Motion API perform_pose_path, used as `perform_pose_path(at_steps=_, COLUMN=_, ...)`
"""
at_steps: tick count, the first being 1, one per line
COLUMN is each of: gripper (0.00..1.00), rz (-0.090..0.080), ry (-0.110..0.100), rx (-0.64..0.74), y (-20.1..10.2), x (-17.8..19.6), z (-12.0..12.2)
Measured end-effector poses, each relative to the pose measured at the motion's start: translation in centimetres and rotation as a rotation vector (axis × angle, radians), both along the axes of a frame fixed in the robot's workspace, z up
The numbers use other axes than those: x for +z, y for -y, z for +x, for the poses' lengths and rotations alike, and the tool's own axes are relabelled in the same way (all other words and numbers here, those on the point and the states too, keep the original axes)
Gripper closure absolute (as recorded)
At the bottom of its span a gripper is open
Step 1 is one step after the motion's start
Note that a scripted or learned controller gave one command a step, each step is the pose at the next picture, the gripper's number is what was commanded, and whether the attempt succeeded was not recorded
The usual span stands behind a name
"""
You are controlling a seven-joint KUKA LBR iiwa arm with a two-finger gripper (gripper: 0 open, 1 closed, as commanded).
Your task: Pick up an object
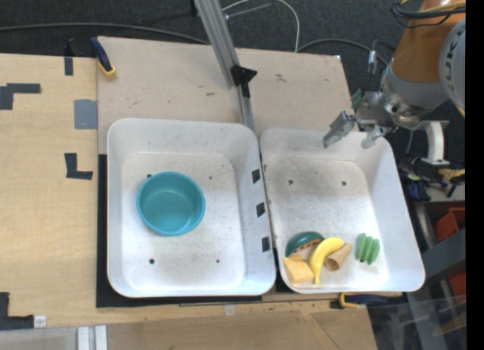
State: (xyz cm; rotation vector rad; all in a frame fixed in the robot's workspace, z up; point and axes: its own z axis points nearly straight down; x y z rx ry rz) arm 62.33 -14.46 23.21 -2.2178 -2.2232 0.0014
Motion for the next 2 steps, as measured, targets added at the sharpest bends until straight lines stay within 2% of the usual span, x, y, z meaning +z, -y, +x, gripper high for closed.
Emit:
perform_pose_path(at_steps=1, gripper=0.0, rz=0.0, ry=0.0, rx=0.0, y=0.0, x=0.0, z=0.0)
perform_pose_path(at_steps=2, gripper=0.0, rz=-0.001, ry=-0.004, rx=-0.001, y=0.6, x=-4.6, z=0.0)
